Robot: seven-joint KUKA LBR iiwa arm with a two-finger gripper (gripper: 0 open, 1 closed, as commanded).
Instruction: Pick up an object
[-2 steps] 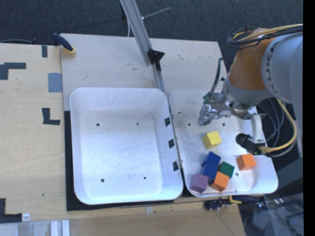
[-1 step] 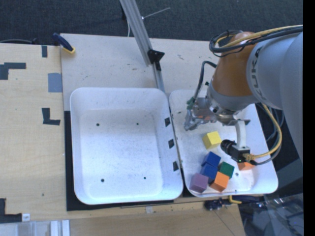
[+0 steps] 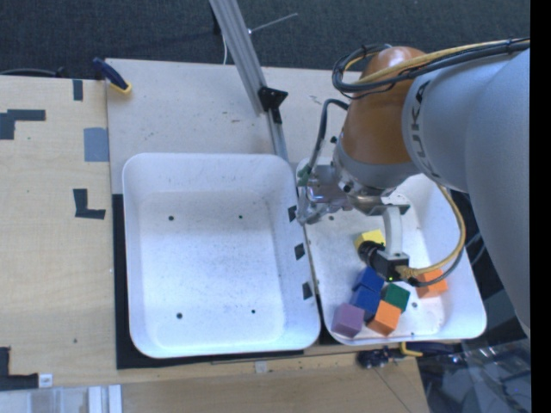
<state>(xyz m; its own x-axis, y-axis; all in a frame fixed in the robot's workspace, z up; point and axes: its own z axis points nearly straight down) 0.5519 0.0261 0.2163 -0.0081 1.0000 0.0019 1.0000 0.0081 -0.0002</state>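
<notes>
Several small blocks lie in the right bin [image 3: 461, 317] near its front: a purple block [image 3: 349, 319], two blue blocks [image 3: 368, 289], a green one [image 3: 397, 297], an orange one [image 3: 386, 317], a yellow one [image 3: 372, 239] and another orange piece [image 3: 432, 285]. The arm's orange wrist band [image 3: 379, 119] hangs over the back of this bin. My gripper [image 3: 320, 194] sits low at the bin's left wall, up and to the left of the yellow block and apart from the pile. The view shows no block in it.
The left bin [image 3: 138, 231] stands beside the right one, sharing the middle divider. A slanted metal pole [image 3: 245, 50] crosses behind the bins. A cable [image 3: 452, 231] loops from the wrist over the right bin. Tape marks dot the bench at left.
</notes>
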